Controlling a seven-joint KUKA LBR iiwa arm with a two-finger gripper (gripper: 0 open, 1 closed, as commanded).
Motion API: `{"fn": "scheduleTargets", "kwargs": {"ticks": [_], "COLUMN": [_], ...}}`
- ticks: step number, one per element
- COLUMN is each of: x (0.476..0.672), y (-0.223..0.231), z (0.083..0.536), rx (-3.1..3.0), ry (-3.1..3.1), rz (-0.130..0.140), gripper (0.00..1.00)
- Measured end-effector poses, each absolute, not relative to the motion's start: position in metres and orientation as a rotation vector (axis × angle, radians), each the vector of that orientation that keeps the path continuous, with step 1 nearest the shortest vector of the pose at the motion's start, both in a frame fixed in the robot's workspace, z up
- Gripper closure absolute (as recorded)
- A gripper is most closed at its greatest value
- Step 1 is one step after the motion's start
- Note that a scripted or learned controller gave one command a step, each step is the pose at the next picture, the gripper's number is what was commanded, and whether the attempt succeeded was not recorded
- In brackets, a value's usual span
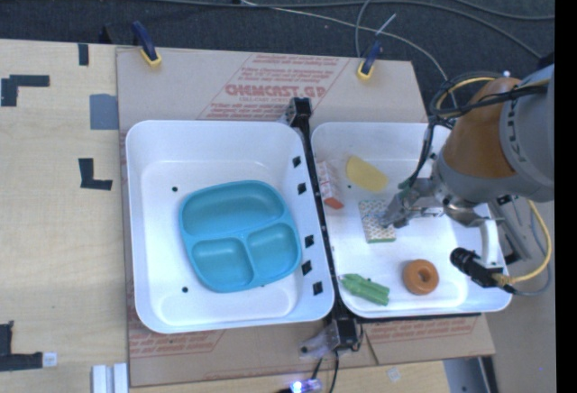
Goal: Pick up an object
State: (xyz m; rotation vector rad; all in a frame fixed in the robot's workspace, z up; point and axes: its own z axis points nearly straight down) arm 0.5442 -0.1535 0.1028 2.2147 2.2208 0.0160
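Camera view puts the patterned square card (pixel 379 223) flat on the floor of the right bin (pixel 451 303), with the tool (pixel 398 209) at its right edge; whether the tool is wide or narrow I cannot tell. A card lying flat gives little to pinch, so it may slide rather than lift. The yellow piece (pixel 366 173) just beyond, the orange ring (pixel 420 277) and the green toy (pixel 365 288) nearer could be nudged.
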Motion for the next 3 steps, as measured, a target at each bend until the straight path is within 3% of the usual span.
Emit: {"fn": "scheduleTargets", "kwargs": {"ticks": [1,3], "x": [0.545,0.550], "y": [-0.146,-0.162], "z": [0.163,0.256], "rx": [2.217,2.218], "ry": [2.221,2.219], "rz": [0.003,0.002], "gripper": [1.00,1.00]}}
